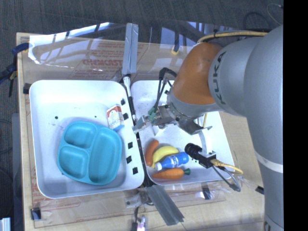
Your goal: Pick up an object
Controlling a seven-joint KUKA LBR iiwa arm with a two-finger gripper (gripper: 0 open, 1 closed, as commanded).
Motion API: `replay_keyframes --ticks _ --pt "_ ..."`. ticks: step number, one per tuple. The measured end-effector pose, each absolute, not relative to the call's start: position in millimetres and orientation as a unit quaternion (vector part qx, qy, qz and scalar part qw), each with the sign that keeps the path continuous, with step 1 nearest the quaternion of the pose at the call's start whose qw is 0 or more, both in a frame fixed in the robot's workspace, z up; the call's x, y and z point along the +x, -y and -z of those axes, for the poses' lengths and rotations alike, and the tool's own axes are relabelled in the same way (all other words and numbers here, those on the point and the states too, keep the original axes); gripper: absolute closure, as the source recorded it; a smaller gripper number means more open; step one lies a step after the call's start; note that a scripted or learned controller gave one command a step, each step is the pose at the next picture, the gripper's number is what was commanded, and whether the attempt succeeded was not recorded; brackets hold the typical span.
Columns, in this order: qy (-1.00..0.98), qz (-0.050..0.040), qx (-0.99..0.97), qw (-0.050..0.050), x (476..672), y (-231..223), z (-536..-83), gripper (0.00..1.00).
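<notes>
Toys crowd the right bin's (219, 129) front edge: banana (166, 152), small blue bottle (172, 161), two carrots. We judge the banana light, stiff, slightly slick, best pinched across its middle. We cannot tell how the gripper (154, 117), near the divider, stands.

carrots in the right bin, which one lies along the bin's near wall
The carrot with the green tip, lying nearly level along the right bin's near wall, under the blue bottle. The other carrot stands steeply, left of the banana.
</notes>
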State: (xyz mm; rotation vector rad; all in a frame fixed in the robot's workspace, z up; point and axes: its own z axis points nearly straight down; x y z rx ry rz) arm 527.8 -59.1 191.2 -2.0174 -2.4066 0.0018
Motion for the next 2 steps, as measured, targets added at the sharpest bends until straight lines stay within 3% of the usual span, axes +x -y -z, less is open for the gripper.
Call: replay_keyframes --ticks 1,2 --pt "0.802 0.013 -0.597 0.0 520.4 71.1 -119.9 0.0" --pt "0.828 0.022 -0.561 -0.008 517.7 74.7 -118.5 0.0"
